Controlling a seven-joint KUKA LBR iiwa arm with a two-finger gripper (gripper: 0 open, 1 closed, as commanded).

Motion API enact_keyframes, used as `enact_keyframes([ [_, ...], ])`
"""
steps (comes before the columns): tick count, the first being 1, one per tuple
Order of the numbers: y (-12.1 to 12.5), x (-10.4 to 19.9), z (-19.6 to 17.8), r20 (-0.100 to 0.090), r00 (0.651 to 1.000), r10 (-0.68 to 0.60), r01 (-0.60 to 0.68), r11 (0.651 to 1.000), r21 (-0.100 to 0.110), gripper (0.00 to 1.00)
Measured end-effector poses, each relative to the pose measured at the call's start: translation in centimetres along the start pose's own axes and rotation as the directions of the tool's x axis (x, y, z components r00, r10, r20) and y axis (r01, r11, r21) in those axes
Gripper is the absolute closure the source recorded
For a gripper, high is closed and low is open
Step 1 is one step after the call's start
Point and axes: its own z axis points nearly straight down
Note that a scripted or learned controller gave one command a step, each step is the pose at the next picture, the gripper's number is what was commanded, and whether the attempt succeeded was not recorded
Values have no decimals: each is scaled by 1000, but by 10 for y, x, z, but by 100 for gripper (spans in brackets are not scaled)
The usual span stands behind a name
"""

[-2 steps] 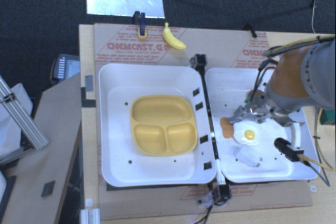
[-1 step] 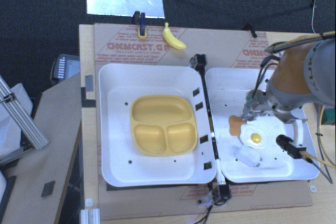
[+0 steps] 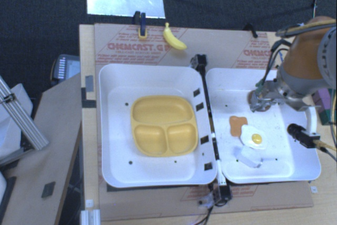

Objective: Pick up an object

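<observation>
white bins sat side by side; your right bin (image 3: 295, 166) held a fried egg (image 3: 253, 137), an orange piece (image 3: 237, 124) touching it and a clear piece (image 3: 247, 157) below. your gripper (image 3: 259, 101) hovered above them near the bin's upper part; its grip you could not tell. the left bin (image 3: 113, 129) held a yellow tray (image 3: 162, 125).

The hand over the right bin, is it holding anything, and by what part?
Nothing is seen held. The hand hangs above the right bin, apart from the fried egg and the orange piece lying below it.

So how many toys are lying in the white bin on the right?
3: an orange piece, a fried egg touching it, and a clear-looking block nearer the front. The arm may hide more.
</observation>
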Motion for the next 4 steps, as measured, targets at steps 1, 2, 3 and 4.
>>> enact_keyframes([
  [1, -1, -10, -56, 1, 1000, 2, -2, 1000, 0, 100],
  [2, 0, -10, -66, -1, 1000, 0, 0, 1000, 3, 100],
  [3, 9, 44, -74, -2, 1000, -5, 5, 1000, 3, 100],
  [4, 6, 98, -62, -3, 1000, -5, 5, 1000, 5, 100],
])
